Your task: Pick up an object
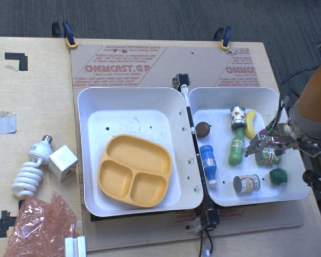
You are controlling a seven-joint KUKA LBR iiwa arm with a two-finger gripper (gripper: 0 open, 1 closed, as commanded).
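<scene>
Twice, "CHEMCAST" on brown board (117, 63)

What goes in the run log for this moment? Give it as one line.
stage: reaching | hand: over right bin, beside green bottle | held: nothing seen | left bin: yellow tray

We see two white bins (91, 143) on a tan board printed with red lettering (117, 63). Left of the black divider (188, 111) sits a yellow-orange divided plate (134, 170). Right of the divider lie a brown ball (203, 129), a blue bottle (207, 164) with a white cap, a green bottle (236, 146), a yellow banana (250, 123), a green lump (278, 176) and a can (246, 184) with a red-and-cream label. Far left of the divider we see a white spiral bulb (31, 167), a white cube (62, 162) and reddish crinkled plastic (40, 229).
</scene>
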